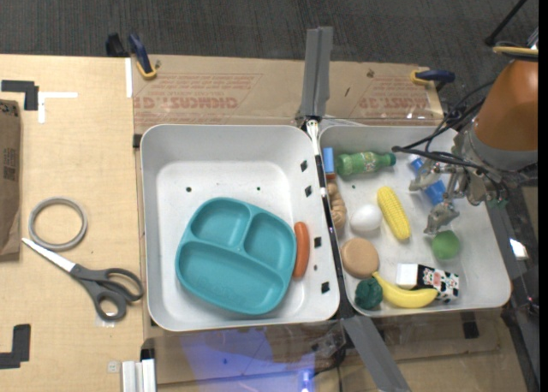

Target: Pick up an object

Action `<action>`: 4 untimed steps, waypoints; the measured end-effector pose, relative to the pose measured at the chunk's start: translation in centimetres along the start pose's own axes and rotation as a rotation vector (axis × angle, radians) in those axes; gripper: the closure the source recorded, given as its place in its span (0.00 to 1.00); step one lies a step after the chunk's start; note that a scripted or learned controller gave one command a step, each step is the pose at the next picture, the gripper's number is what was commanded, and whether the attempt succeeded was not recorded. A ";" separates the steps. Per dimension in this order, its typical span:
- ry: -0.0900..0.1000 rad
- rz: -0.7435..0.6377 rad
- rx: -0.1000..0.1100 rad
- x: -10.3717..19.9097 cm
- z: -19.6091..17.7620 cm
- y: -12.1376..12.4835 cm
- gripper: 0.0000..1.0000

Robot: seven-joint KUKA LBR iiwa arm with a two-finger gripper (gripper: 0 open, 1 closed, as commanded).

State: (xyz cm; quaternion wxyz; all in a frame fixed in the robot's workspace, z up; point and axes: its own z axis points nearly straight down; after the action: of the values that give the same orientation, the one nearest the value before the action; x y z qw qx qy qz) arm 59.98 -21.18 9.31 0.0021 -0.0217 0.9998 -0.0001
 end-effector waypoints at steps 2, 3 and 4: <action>-0.003 -0.153 0.000 -3.2 0.0 0.2 0.00; -0.001 -0.104 -0.001 -1.1 0.0 1.8 0.00; -0.008 -0.105 0.001 -1.3 -1.1 1.8 1.00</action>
State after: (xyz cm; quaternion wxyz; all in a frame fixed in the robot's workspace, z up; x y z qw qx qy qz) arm 61.21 -19.30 10.46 0.0059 -0.0742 0.9972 -0.0005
